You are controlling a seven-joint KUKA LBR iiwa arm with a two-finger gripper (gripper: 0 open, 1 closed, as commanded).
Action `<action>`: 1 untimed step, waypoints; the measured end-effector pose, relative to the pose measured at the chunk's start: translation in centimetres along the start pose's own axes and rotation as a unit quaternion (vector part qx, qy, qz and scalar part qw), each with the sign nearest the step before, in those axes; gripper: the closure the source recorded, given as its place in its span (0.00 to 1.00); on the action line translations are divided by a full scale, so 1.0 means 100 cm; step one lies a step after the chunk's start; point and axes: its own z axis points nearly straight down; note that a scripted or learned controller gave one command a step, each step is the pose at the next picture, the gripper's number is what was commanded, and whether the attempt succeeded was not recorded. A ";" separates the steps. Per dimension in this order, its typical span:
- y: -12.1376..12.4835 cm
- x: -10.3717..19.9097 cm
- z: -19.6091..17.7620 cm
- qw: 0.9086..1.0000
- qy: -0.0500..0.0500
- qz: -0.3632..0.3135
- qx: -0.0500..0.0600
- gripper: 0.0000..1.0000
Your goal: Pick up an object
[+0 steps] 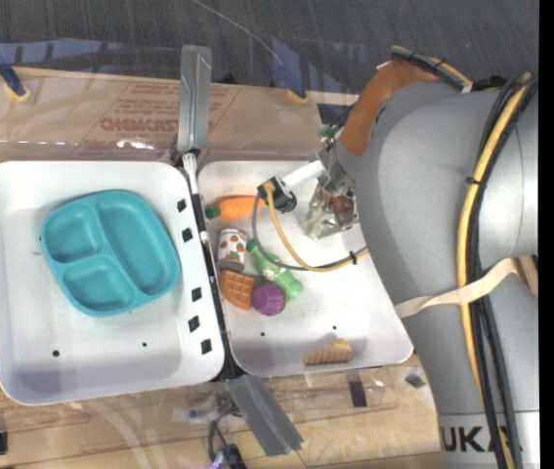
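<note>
You see the grey arm (443, 193) reaching in from the right, orange band up top, gripper (327, 208) low and pointing down.

An orange toy carrot (236, 205) lies far left in the right bin; nearer sit a small labelled can (232, 243), a brown waffle (237, 287), a purple-and-green vegetable (271, 295), and a tan biscuit (327, 354) alone.

Gripper (330, 208) tips blurred against white bin floor, finger spread unreadable. Arm (443, 213) bulk covers right bin (374, 355) far wall and corner behind gripper. Arm base cut by bottom edge. Small can (233, 243) left of gripper, label too small to read.
</note>
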 end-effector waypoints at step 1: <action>0.032 -0.005 -0.001 1.000 0.001 -0.005 -0.001 1.00</action>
